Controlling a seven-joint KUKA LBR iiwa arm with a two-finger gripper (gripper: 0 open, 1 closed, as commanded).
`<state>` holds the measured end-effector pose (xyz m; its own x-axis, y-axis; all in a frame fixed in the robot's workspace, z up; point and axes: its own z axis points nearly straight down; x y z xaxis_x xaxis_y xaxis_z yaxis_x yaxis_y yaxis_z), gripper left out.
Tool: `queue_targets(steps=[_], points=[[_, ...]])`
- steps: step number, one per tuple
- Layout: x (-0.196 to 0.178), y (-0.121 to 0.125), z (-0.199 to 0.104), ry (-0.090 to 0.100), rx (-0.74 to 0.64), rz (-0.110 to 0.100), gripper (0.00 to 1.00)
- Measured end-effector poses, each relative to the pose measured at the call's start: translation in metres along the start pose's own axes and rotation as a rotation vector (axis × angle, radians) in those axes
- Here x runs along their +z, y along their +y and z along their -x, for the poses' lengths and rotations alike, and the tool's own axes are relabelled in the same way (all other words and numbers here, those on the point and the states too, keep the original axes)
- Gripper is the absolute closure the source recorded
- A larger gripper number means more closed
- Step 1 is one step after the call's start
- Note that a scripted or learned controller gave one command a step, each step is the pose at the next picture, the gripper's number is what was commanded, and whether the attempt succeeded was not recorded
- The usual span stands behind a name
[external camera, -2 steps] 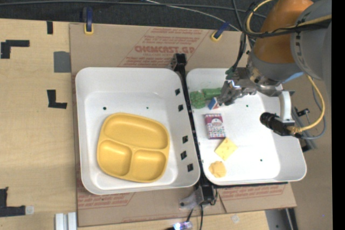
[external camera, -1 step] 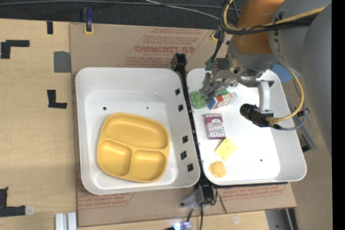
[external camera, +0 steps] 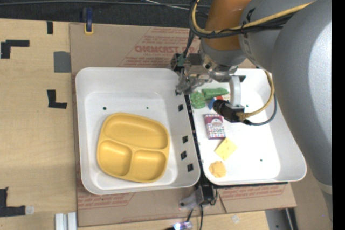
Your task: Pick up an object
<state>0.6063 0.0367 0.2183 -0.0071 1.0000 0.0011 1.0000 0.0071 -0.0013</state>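
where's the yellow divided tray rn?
The yellow divided tray lies in the left bin, toward its near edge, across the divider from the small pink box.

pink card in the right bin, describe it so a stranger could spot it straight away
Look in the right bin, near its left wall. The pink card lies flat just above the yellow wedge. It is the one pink rectangle there; its neighbours are yellow or green.

The big grey arm [external camera: 302, 62] runs off the right edge. It hides the far right corner of the right bin [external camera: 280, 169]. The gripper [external camera: 188, 81] covers part of a green thing [external camera: 207, 95]; its fingers are too small to tell.
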Motion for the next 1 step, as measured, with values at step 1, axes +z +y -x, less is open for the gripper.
queue_targets(steps=[1], points=[[0.0009,0.0056,-0.0628,0.0,0.0,0.0,1.0]])
